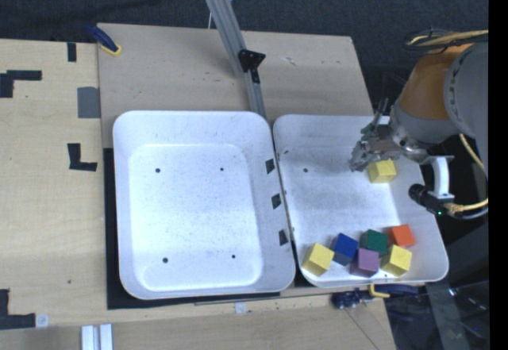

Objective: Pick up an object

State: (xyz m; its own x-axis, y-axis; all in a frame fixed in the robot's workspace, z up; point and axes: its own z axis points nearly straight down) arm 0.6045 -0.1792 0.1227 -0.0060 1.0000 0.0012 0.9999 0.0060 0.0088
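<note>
Big picture first: the pale wooden bench top [182, 71] spreads across the frame, dark tape marks at its nine o'clock side and a slim grey metal pole [226, 15] slanting in from twelve o'clock down to the seam between the bins. On it sit two shallow white plastic bins side by side. The larger-looking left bin [194, 201] takes the centre of the view, its speckled floor showing four small dark dots. The right bin [317, 190] lies just beside it at three o'clock, their rims touching along the middle.

Now the arm: the grey arm with its orange band [432, 90] comes in from three o'clock and hangs over the right bin's upper right part. Its two-finger gripper [367, 151] is down low at the bin's one o'clock region, and whether it is spread or pressed together I cannot tell, the metal parts blur into one dark cluster.

Right beside that gripper, at its four o'clock, sits a yellow cube [382, 171], touching or nearly touching the tool, resting on the bin floor; I cannot see it pinched.

Down at the right bin's five o'clock corner, a tight huddle of small blocks: a yellow block [319, 258] at the left end, then a blue block [345, 248], a purple block [367, 261], a green block [374, 241], another yellow block [398, 260] and an orange-red block [402, 235] at the top right.

Smallest: a blue-and-yellow clip [104, 39] on the bench's eleven o'clock corner.
</note>
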